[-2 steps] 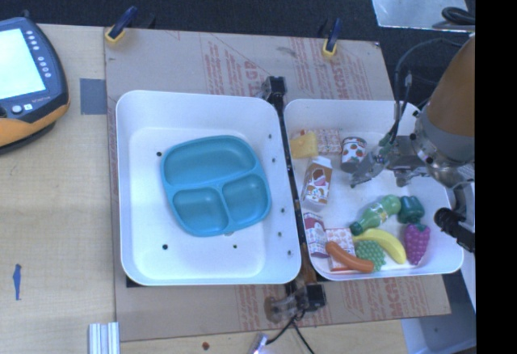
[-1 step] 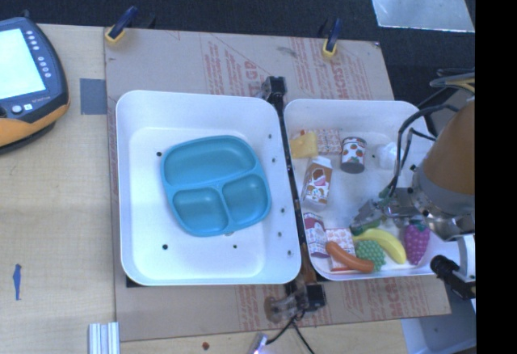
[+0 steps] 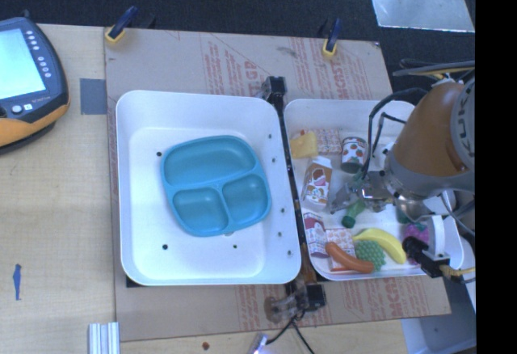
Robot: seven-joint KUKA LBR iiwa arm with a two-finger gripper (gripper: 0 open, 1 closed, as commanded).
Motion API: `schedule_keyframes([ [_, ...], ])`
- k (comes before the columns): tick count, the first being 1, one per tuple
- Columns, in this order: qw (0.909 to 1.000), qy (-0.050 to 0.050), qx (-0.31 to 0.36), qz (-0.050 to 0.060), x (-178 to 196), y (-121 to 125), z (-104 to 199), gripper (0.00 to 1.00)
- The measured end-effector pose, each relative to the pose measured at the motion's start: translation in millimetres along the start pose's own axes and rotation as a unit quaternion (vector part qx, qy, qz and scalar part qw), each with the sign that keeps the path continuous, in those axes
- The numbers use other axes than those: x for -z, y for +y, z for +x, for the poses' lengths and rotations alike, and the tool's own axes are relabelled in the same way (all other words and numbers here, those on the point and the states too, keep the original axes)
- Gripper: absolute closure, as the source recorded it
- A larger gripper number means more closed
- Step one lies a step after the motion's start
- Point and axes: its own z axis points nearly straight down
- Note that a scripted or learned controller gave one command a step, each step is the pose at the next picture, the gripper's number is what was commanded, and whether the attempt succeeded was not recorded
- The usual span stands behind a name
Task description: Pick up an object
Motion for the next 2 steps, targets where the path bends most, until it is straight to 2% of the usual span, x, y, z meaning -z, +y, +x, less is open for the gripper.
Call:
schedule_keyframes([
  [1,1.0000,-0.001,0.002,0.002,9.7,-0.5,-1.4,1.00],
  [2,1.0000,0.000,-0.002,-0.001,131.1,-27.8,17.3,1.00],
])
